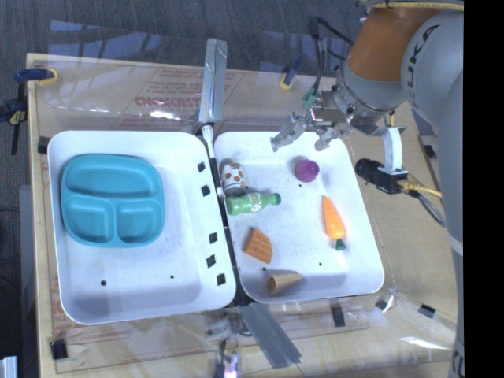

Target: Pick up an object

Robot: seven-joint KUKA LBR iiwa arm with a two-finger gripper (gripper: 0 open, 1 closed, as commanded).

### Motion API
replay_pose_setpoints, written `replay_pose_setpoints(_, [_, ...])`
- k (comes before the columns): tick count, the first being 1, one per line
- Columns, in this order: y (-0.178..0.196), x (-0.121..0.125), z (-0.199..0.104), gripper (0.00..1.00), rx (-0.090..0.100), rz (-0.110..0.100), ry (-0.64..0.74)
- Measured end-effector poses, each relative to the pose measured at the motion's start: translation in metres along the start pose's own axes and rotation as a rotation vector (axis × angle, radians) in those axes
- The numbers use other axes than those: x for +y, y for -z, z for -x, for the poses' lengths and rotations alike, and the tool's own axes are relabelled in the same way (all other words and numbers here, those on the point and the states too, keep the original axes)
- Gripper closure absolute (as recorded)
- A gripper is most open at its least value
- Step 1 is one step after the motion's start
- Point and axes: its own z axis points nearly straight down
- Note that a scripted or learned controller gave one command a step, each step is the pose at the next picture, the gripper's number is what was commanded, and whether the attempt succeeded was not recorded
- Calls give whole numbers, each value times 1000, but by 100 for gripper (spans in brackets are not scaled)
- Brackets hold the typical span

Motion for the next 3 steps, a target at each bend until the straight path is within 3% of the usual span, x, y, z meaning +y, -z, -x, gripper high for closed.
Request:
replay_pose_setpoints(1, [-103,2,67,0,0,-2,-46])
replay_pose_setpoints(2, [-172,-37,16,0,-7,24,-73])
replay_pose_setpoints(3, [-189,6,54,0,1,5,-141])
